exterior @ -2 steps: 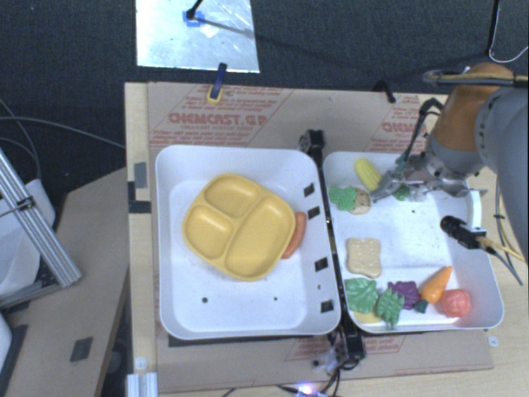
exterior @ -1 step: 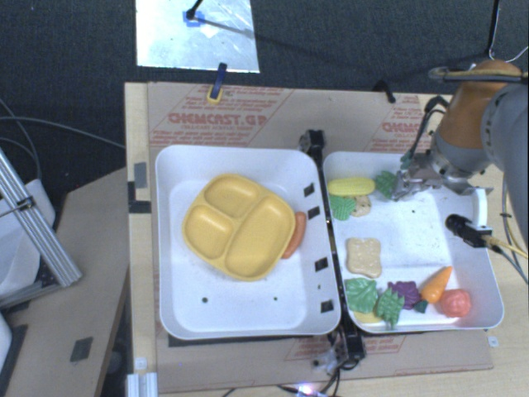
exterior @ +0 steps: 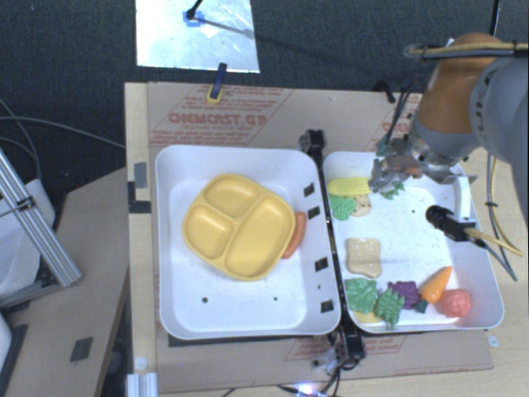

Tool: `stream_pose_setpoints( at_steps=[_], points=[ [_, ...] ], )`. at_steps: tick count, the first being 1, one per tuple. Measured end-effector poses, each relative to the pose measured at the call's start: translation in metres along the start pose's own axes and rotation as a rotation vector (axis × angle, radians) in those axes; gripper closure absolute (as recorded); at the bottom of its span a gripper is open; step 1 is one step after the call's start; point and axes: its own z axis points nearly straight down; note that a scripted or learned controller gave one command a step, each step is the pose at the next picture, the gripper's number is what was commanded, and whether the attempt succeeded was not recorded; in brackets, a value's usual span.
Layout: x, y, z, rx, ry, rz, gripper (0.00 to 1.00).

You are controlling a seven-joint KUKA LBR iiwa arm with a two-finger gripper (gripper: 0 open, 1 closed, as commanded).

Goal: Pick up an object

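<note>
One two-finger gripper [exterior: 385,182], grip state unreadable, poised beside yellow plastic corn cob [exterior: 348,187]; you're approaching; next, descend squarely.

A blue and yellow clamp [exterior: 217,83] is seen at the far edge of the brown cardboard sheet [exterior: 248,116] printed with red lettering. A shiny foil square [exterior: 197,23] is laid beyond it on dark carpet [exterior: 58,48]. Aluminium framing [exterior: 33,222] is placed at left.
</note>
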Motion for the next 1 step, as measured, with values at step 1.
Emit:
stream_pose_setpoints(
  at_steps=[1],
  points=[
    [0.0609,-0.0552,-0.0125,0.009,-0.001,0.003,1.00]
  ],
)
